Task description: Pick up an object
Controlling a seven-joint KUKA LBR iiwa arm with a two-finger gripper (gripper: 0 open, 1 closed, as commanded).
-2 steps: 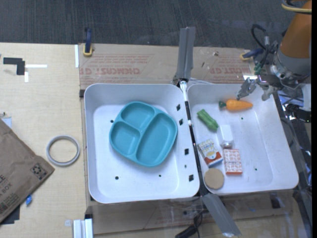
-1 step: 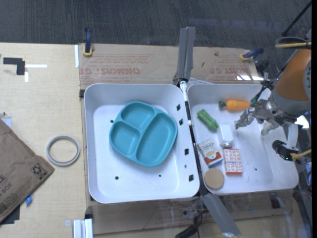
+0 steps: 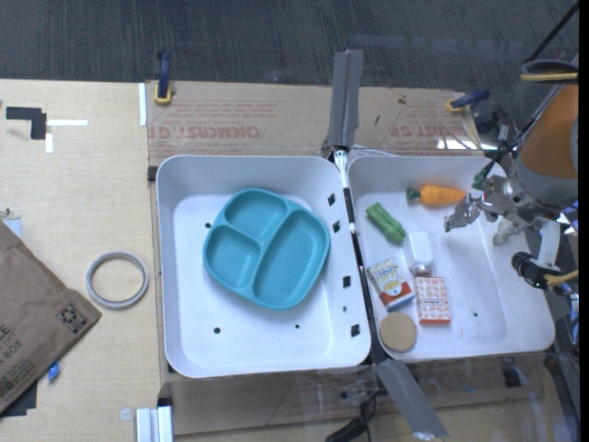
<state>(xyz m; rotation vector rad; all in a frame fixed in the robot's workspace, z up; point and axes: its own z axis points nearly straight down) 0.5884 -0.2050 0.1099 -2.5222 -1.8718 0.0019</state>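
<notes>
The right bin (image 3: 525,330) holds an orange carrot (image 3: 439,194), a green pod-shaped piece (image 3: 386,222), a small white bottle (image 3: 421,250), a small printed carton (image 3: 389,284), a red-and-white box (image 3: 433,300) and a round tan disc (image 3: 398,332). My gripper (image 3: 480,226) hangs over the bin's right half, just right of the carrot and slightly nearer the camera. Its fingers (image 3: 457,219) are spread open with nothing between them. A teal divided plate (image 3: 267,247) lies in the left bin (image 3: 184,339).
A roll of tape (image 3: 117,277) and a brown paper bag (image 3: 32,325) lie on the wooden bench left of the bins. A grey divider bar (image 3: 347,99) stands behind the seam between the bins. Clamps hold the cardboard backing at the far edge.
</notes>
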